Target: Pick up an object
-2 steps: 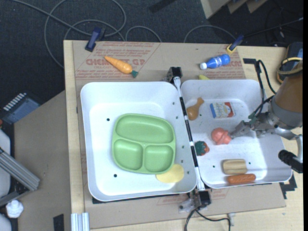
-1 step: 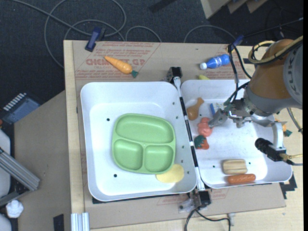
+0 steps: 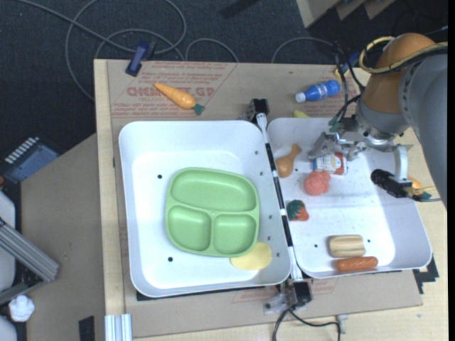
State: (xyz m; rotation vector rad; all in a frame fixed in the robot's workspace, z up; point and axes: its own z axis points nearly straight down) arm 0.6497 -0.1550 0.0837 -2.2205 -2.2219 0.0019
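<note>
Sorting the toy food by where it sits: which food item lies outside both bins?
The orange carrot, lying on the cardboard above the left bin. The drumstick, strawberry, bread roll and sausage all sit in the right bin.

Red print on cardboard sheet (image 3: 213, 84), partly legible: "CHE… GR…".

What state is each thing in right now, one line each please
hand: low in the right bin, over a small red and white item
green tray: upright in the left bin, compartments bare
blue bottle: lying on its side, outside the bins
carrot: lying on the cardboard
bread roll: lying beside the sausage
</note>
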